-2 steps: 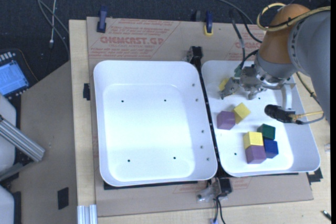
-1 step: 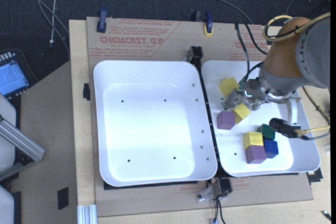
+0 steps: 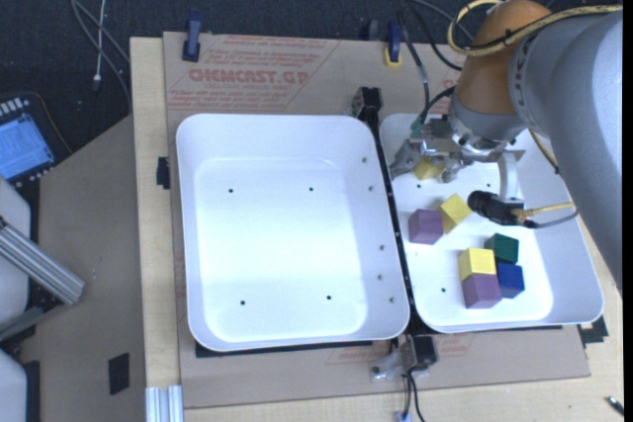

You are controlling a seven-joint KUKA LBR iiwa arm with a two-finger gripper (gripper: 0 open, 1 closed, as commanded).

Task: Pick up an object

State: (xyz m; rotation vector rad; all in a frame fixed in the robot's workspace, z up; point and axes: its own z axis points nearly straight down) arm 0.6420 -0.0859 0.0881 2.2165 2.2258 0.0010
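Two bins side by side on the bench (image 3: 148,212). Left bin (image 3: 287,227) and right bin (image 3: 564,296) touch along their inner walls. Arm (image 3: 554,54) reaches in from the right, over the right bin's far end. Cluster of blocks (image 3: 490,270) in the right bin's near half; two more blocks (image 3: 438,218), touching (one partly behind the other), sit left of the cluster, beside the inner wall.

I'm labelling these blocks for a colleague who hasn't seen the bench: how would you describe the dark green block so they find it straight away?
Start at the right-hand shallow white bin, the one the grey arm reaches into. Near its lower right sits a tight cluster of small blocks; the dark green block is at the cluster's top, just above the blue block. It is the only green piece in the bin; the others are yellow, purple or blue.
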